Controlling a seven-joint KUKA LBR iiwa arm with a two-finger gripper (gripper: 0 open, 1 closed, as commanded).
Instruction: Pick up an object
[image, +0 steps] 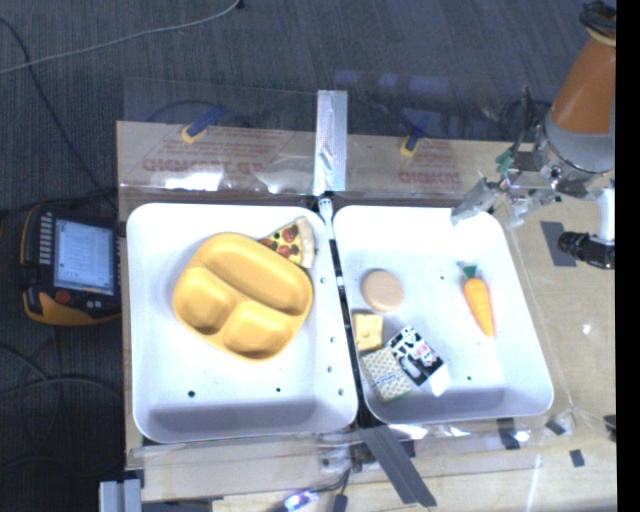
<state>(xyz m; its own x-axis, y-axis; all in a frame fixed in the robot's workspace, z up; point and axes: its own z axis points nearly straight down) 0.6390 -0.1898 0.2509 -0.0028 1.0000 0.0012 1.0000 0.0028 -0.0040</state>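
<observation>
My gripper (492, 197) hangs over the far right corner of the right bin (520, 375), up from the carrot and apart from every object. The right bin holds an orange carrot (479, 302) near its right wall and a round tan cookie (382, 290) at the middle. A small yellow block (368, 330), a black-and-white patterned piece (416, 356) and a checkered cracker (384, 376) lie together near the front left. The left bin (160, 400) holds a yellow divided plate (243, 295), with a pizza slice toy (289, 240) at its far right edge.
The grey arm with its orange band (585, 80) comes in from the top right. A handheld control unit with a screen (70, 262) lies left of the bench. A strip of silver tape (332, 140) runs behind the divider between the bins.
</observation>
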